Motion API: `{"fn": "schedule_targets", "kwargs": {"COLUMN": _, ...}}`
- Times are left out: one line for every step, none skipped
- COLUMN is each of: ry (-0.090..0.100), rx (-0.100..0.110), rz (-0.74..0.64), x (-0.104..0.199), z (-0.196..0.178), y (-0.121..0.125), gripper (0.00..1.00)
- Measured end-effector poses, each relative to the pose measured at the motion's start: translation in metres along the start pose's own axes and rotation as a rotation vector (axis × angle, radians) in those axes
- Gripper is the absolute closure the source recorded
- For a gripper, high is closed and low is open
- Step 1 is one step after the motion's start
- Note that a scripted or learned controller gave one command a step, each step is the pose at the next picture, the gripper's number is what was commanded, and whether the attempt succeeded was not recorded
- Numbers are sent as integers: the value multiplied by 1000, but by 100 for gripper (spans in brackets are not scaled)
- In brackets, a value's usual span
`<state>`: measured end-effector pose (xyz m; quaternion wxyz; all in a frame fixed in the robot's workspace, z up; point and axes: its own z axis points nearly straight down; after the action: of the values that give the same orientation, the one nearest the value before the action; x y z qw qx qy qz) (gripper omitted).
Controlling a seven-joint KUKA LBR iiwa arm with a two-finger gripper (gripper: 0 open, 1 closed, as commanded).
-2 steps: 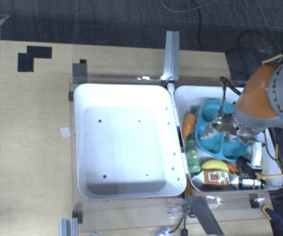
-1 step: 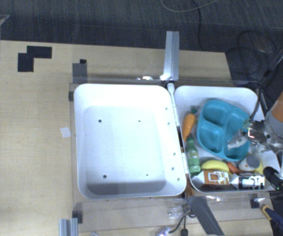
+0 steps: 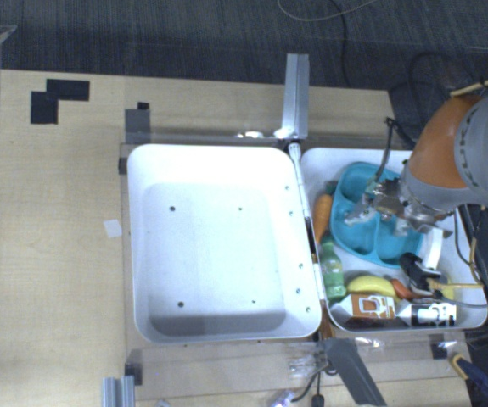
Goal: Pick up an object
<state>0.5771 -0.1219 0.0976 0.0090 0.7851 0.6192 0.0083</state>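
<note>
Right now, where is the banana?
In the camera view, the banana lies in the right bin, near its front edge, just below the blue container and right of the green bottle.

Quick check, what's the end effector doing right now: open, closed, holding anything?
End effector: over the blue container in the right bin; open or closed cannot be told, and nothing is seen held.

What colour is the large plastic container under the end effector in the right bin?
Turquoise blue plastic container, shown in the camera view.
</note>
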Motion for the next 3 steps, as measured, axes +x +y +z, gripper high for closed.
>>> {"fn": "schedule_targets", "kwargs": {"ry": -2, "rx": 19, "rz": -9, "x": -55, "z": -13, "y": -35, "gripper": 0}}
{"fn": "schedule_targets", "kwargs": {"ry": -2, "rx": 4, "rz": -82, "x": -53, "z": 2, "y": 2, "gripper": 0}}
{"fn": "schedule_targets", "kwargs": {"ry": 11, "rx": -6, "rz": -93, "x": -45, "z": -15, "y": 7, "gripper": 100}}
